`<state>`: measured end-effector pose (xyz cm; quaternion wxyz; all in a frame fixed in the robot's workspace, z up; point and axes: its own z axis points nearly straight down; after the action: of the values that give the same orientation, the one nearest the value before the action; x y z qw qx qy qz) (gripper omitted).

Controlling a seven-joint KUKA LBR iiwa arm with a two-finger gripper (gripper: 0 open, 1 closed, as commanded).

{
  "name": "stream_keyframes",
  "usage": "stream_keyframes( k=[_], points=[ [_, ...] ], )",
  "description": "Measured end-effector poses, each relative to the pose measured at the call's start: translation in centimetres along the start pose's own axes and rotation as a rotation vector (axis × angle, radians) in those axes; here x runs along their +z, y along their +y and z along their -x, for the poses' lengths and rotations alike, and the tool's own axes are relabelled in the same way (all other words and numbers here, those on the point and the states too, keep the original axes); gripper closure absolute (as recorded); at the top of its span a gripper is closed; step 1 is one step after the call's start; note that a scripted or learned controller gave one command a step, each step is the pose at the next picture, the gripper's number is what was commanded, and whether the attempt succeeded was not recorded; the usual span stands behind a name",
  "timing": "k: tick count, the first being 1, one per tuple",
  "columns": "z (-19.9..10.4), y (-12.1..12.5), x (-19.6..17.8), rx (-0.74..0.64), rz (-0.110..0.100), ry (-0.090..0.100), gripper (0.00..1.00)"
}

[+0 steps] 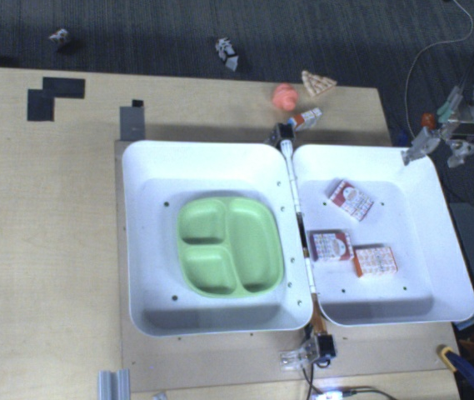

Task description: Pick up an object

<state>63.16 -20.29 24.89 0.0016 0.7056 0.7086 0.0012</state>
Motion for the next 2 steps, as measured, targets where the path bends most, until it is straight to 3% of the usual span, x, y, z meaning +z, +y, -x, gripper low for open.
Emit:
stream_keyframes(
  k=[1, 2],
  points=[
    [0.0, 2.6, 15.9, -0.003, -0.004, 0.004, 0.0],
    [0.0, 2.8, 14.7, -0.007, 0.003, 0.0, 1.0]
  ],
)
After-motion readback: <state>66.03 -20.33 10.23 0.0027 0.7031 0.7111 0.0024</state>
